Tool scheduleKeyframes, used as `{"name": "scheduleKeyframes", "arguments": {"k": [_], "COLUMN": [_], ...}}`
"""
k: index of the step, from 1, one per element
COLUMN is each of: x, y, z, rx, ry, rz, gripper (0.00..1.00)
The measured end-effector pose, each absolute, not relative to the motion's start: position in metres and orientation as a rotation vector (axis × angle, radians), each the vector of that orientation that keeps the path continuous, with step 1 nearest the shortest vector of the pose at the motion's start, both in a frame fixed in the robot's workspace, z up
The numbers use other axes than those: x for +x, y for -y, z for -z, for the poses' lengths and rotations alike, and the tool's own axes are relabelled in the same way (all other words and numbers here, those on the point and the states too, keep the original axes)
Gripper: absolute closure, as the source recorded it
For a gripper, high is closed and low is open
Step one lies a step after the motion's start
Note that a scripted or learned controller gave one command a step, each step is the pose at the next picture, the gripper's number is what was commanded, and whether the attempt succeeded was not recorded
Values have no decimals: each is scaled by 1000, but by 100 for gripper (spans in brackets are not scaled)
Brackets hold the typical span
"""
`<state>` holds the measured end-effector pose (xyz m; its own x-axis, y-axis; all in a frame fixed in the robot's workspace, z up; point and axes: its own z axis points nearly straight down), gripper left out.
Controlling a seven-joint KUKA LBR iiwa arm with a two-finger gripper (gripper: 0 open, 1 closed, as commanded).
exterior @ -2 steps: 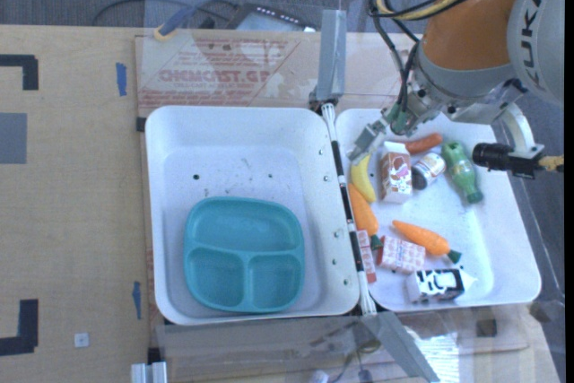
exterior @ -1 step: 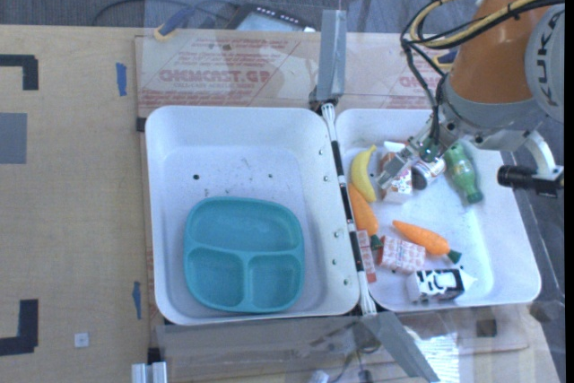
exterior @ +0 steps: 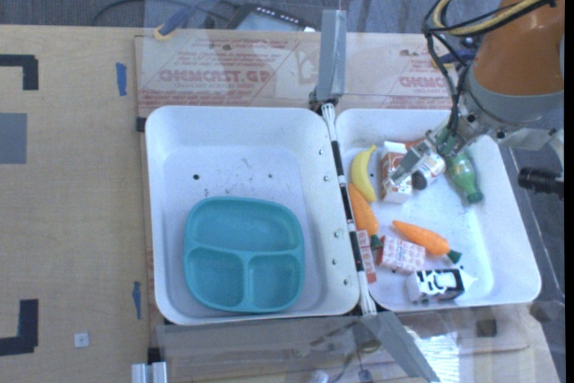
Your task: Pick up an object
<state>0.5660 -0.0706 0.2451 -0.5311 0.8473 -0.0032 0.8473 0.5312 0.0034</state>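
Grey carpet borders the bench [exterior: 72, 193]; at right of frame the gripper [exterior: 420, 164] hangs over a small packet [exterior: 395, 175] by the banana [exterior: 362, 173]; its grip state can't be told.

There are two white bins: the left bin [exterior: 170, 148] and the right bin [exterior: 511, 229]. In the left bin there is one blue plate [exterior: 243, 254] with three compartments. In the right bin I count one banana [exterior: 362, 172], two carrots, one [exterior: 362, 213] along the left wall and one [exterior: 421, 236] near the middle, one green bottle [exterior: 464, 178], one brown packet [exterior: 393, 172], one small red and white packet [exterior: 403, 254], and one black and white carton [exterior: 438, 282]. That makes seven small things in the right bin and one thing in the left bin.
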Motion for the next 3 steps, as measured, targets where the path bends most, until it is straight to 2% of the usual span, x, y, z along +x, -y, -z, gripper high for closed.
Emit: {"name": "scheduleKeyframes", "arguments": {"k": [1, 2, 3], "x": [567, 505, 506], "y": [97, 115, 115], "z": [-115, -88, -98], "rx": [1564, 1913, 1914], "ry": [-2721, -2480, -2477], "rz": [-3, -10, -12], "gripper": [0, 0, 100]}}
